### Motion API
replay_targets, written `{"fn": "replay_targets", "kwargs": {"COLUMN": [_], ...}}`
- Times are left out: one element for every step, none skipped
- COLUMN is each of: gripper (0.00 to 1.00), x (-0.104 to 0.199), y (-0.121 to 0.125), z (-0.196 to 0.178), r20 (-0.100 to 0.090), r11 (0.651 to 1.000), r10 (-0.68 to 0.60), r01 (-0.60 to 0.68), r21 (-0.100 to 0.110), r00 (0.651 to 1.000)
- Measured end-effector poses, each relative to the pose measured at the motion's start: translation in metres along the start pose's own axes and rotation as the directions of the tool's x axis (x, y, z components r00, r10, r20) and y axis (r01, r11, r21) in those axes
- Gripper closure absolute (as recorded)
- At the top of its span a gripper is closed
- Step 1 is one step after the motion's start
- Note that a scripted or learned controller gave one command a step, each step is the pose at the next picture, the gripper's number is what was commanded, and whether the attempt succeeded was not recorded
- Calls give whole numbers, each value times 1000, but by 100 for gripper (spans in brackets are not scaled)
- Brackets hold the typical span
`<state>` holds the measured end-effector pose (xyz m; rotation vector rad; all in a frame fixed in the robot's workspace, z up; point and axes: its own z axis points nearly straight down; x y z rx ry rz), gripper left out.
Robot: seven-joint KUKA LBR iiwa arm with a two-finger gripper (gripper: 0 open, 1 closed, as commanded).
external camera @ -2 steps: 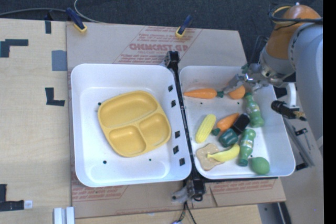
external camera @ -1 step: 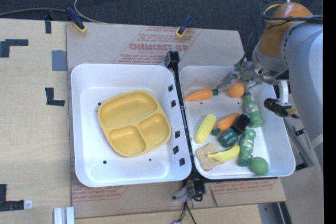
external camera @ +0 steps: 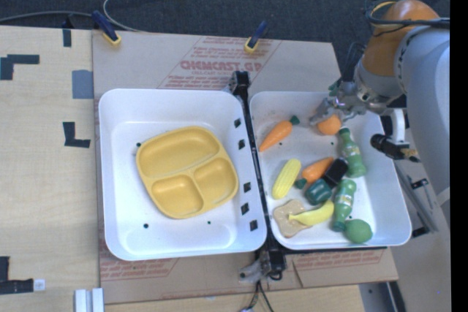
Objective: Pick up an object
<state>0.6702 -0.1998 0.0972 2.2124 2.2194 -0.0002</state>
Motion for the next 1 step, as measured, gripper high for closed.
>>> {"fn": "replay_targets", "kwargs": {"gripper": [100], "x": [70], "y": [-1], "z": [-50], "r20": [-6], "r11": [1000], "r10": [1], "r01": [-1], "r21": [4], "r00": [1000]}}
